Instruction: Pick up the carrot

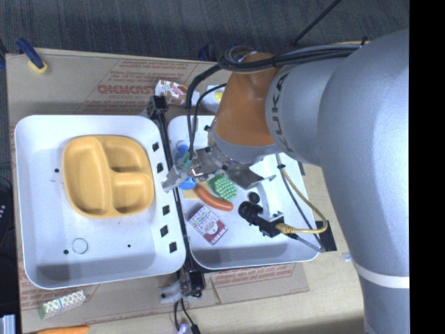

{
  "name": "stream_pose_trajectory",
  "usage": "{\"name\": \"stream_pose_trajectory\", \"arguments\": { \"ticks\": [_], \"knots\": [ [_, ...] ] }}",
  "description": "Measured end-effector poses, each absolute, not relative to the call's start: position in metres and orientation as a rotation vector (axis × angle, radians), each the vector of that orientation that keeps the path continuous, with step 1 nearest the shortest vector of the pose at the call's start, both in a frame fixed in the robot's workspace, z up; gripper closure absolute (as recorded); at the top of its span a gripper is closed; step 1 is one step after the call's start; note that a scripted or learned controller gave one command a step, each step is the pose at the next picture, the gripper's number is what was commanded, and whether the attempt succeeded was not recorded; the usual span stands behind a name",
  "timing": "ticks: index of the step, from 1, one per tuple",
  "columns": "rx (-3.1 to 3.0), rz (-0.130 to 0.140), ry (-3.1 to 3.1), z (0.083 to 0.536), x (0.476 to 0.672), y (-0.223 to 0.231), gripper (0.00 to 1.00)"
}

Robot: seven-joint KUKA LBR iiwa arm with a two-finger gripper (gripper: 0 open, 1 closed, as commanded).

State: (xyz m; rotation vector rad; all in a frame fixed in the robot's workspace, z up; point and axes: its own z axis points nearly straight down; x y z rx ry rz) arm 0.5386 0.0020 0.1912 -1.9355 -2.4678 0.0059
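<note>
The carrot (pixel 214 199), a short orange stick, lies on the floor of the right bin (pixel 243 259), near its left wall. My gripper (pixel 182 172) hangs low over that bin's left side, just up and left of the carrot, close to the wall between the two bins. The carrot lies beside the gripper and nothing shows it as held. The grey arm with its orange band covers the back and right of this bin.
A green block (pixel 224 185) touches the carrot's far side, and a blue thing (pixel 186 184) sits by the gripper. A red and white packet (pixel 208 225) lies nearer the front. The left bin (pixel 35 186) holds a yellow divided plate (pixel 108 175).
</note>
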Motion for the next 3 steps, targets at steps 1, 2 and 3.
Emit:
{"name": "stream_pose_trajectory", "arguments": {
  "ticks": [1,2,3],
  "knots": [
    [-1.806,0.004,-2.566,0.126,0.534,-0.102,0.00],
    [-1.868,0.000,-2.524,0.192,0.596,-0.057,0.00],
    [-2.096,0.012,-2.341,0.092,0.596,-0.112,0.00]
  ]
}}
